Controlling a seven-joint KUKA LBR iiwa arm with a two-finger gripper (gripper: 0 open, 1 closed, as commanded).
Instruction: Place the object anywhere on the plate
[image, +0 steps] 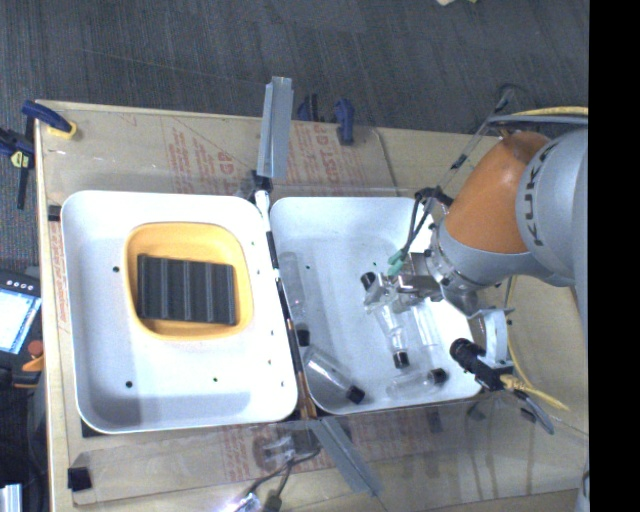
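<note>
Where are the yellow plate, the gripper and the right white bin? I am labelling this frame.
yellow plate (190, 238): camera view, bare upper rim.
gripper (402, 312): camera view, between fingertips.
right white bin (330, 235): camera view, bare floor.

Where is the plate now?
In the camera view, the yellow plate lies in the left bin, near its upper middle, away from the gripper over the right bin.

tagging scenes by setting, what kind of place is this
Probably a robotics lab test bench: two white bins sit on a clamped board, with a KUKA arm and a yellow plate.
</note>
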